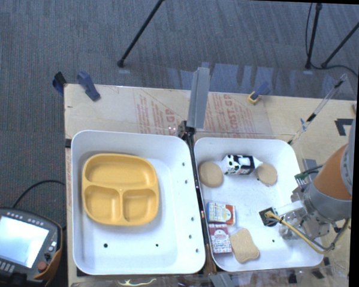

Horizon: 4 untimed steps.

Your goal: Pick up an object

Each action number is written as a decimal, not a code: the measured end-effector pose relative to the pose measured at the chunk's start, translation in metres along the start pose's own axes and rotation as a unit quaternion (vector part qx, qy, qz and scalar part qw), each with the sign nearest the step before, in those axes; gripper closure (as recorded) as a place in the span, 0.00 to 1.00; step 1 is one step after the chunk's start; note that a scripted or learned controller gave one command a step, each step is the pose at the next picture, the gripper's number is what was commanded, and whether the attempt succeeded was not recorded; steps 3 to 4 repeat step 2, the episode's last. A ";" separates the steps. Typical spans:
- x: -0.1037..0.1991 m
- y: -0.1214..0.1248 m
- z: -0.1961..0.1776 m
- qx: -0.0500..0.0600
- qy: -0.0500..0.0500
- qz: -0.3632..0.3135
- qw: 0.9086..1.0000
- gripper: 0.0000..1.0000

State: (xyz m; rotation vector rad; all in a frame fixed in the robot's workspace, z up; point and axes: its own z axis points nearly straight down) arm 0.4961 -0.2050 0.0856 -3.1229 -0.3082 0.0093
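The gripper (pixel 290 228) hovers by the right edge of the right bin (pixel 287 153). Whether it is open or closed cannot be told, and no object is visibly in its grasp. This looks like the approach step: the toast slice (pixel 244 245), at the bin's front edge, lies nearest, so the next move calls for centring over it and descending.

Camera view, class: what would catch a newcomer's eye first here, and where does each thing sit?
The yellow tray stands out most, lying in the left bin. Next comes the black-and-white carton at the back of the right bin, between two tan rounds. The arm's orange band shows at the right edge, over that bin's right rim.
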 end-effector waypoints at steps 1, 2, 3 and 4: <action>0.000 -0.069 0.001 0.002 0.000 -0.017 1.000 1.00; 0.059 -0.112 0.001 0.001 0.000 -0.035 0.999 1.00; 0.059 -0.112 0.001 0.001 0.000 -0.035 0.999 1.00; 0.059 -0.112 0.001 0.001 0.000 -0.035 0.999 1.00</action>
